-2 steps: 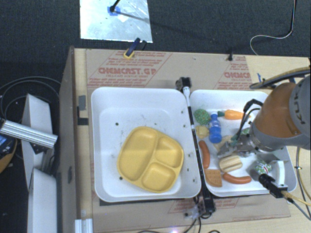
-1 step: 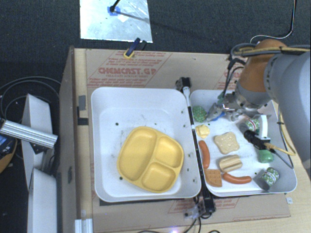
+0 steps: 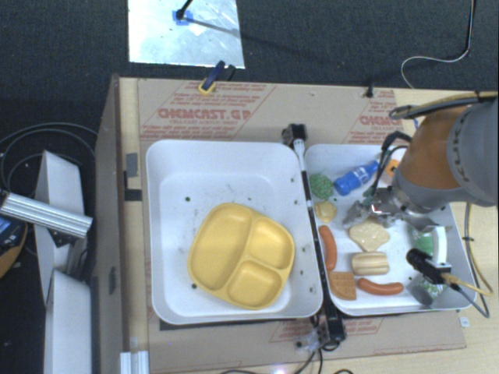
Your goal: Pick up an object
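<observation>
My gripper (image 3: 375, 207) is low in the right bin (image 3: 452, 302), reaching in from the right under the grey and orange arm. It hovers just above the upper edge of a pale toast slice (image 3: 369, 237). A blue bottle (image 3: 355, 178) lies just beyond it and a green broccoli piece (image 3: 320, 185) is to its left. Nearer the front lie a tan bun (image 3: 369, 264), a red sausage (image 3: 380, 288), an orange sausage (image 3: 328, 247) and a brown cracker (image 3: 341, 284). I see nothing held in the gripper.
The left bin (image 3: 168, 209) holds a yellow divided plate (image 3: 242, 253). A small yellow piece (image 3: 325, 210) lies by the divider between the bins, and a green item (image 3: 423, 241) sits at the right bin's right side. Cardboard surrounds both bins.
</observation>
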